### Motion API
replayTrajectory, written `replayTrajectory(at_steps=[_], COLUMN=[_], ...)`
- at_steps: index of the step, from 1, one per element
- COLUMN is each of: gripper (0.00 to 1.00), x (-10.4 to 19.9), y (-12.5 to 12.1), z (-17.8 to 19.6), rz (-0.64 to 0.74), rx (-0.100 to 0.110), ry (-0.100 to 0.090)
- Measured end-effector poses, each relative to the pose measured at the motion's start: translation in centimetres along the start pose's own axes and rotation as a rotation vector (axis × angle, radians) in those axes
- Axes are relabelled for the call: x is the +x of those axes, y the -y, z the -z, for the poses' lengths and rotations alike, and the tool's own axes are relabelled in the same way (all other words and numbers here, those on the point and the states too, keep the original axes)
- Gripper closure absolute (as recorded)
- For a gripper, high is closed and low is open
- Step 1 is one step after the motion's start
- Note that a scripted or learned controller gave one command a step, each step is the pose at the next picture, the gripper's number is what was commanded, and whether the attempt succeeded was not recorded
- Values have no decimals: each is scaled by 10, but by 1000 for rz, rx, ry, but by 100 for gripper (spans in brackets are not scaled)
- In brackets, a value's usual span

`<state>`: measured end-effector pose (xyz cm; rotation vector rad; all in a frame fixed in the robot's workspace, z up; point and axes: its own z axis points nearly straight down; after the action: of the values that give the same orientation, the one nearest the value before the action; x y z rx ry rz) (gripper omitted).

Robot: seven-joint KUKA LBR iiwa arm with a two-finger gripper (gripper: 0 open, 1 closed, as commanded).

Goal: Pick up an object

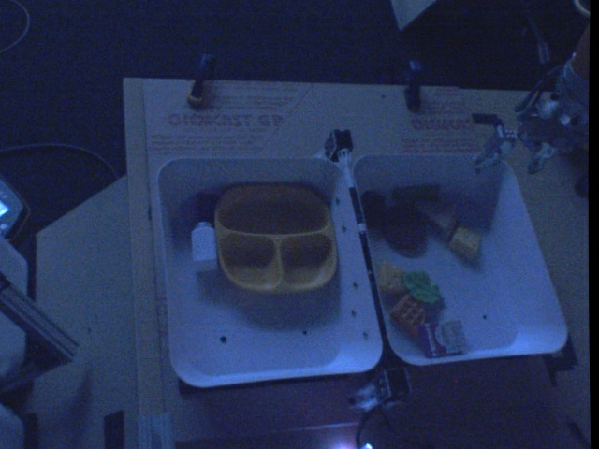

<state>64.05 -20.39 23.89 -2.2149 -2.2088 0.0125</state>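
From my screen, nothing had been picked yet: the gripper (510, 150) hung over the right bin's (524, 288) far rim, jaws apart and empty. The toy blocks (416, 297) lay untouched in that bin.

The gripper (513, 148) hangs over the right bin's (524, 279) far rim; the divided plate (275, 237) lies well left of it, in the left bin (187, 335).
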Motion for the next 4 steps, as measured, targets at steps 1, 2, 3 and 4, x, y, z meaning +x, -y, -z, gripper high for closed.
replayTrajectory(at_steps=[1, 2, 3, 4], gripper=[0, 0, 0, 0], x=[1, 6, 0, -3], y=[-3, -11, -11, -15], z=[9, -39, -84, -128], rz=[3, 5, 3, 4], rx=[-14, -9, -9, -9], ry=[3, 2, 3, 2])
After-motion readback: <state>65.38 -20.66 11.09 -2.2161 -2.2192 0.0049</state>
